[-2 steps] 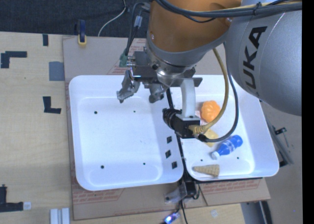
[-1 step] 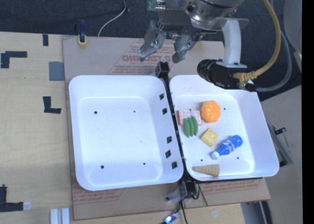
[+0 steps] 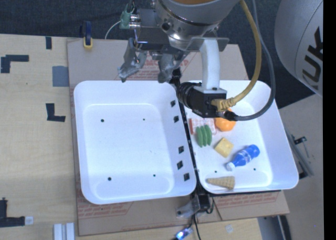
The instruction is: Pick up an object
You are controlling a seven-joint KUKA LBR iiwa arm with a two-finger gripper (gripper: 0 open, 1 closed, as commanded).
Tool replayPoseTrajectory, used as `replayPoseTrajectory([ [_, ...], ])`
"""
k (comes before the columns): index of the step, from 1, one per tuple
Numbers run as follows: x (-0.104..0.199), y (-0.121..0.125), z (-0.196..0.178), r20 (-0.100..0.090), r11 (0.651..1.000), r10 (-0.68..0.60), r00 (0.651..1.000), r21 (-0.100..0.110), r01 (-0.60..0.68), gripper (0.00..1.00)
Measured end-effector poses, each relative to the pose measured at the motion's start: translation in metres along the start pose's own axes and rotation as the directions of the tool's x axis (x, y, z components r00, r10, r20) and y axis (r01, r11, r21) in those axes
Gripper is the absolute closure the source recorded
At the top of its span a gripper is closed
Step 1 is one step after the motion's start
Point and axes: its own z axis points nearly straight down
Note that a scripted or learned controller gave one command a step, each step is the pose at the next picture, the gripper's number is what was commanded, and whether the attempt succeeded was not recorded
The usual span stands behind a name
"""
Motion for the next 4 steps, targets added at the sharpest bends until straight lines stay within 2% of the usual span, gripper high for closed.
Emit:
replayPoseTrajectory([
  [1, -0.032, 0.032, 0.000, 0.001, 1.000, 0.010, 1.000, -0.002, -0.010, 1.00],
  [2, 0.004, 0.000, 0.000, 0.001, 1.000, 0.002, 1.000, 0.000, -0.002, 1.00],
  [3, -0.029, 0.026, 0.000, 0.001, 1.000, 0.010, 1.000, -0.002, -0.010, 1.00],
  [4, 0.003, 0.025, 0.000, 0.000, 1.000, 0.004, 1.000, -0.001, -0.004, 1.00],
])
